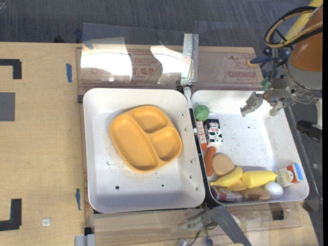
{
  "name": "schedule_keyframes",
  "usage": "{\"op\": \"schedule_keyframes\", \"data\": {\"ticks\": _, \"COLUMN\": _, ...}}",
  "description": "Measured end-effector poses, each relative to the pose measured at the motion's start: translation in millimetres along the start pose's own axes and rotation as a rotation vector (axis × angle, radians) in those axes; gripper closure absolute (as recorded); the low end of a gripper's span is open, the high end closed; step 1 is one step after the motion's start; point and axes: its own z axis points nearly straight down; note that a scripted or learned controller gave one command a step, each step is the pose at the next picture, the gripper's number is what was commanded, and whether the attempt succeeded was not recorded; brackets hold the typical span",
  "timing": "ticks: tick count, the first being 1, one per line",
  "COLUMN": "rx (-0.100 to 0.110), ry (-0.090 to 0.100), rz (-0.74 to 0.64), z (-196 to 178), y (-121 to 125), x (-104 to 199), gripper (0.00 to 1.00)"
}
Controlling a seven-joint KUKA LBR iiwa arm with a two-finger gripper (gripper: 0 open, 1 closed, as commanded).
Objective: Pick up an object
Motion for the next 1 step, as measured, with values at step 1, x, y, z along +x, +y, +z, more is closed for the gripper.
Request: {"op": "schedule_keyframes", "data": {"ticks": 1, "rx": 0.004, "ry": 0.000, "rz": 0.176, "z": 65.8, "y": -51.9, "x": -15.6, "gripper": 0.00}}
